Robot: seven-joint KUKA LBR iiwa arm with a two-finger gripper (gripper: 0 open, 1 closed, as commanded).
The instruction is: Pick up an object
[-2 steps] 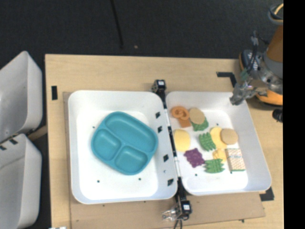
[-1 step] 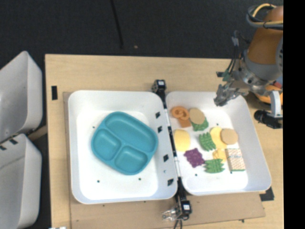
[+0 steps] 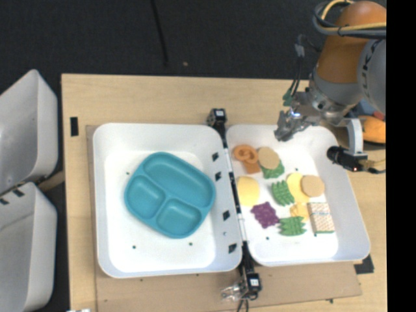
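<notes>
Over right bin [image 3: 348, 236] far edge, hand [image 3: 285, 132] blurry, grip state unclear, arm [image 3: 348, 57] cut off.

Bins [image 3: 110, 194] white plastic, smooth, slight sheen. Blue tray [image 3: 170, 194] in left bin: matt plastic. Bench [image 3: 78, 103] beneath bins: pale wood, matt. Toy food [image 3: 281, 190] in right bin: plastic-looking, dull. Gripper [image 3: 286, 130] above it: grey metal.

I see a teal plastic plate with three compartments [image 3: 170, 203] lying in the left shallow white bin [image 3: 107, 239], turned at a slant. Both bins sit on a pale wooden bench [image 3: 130, 96]. Two white rounded blocks [image 3: 23, 174] stand just off the bench's left edge, one behind the other.
</notes>
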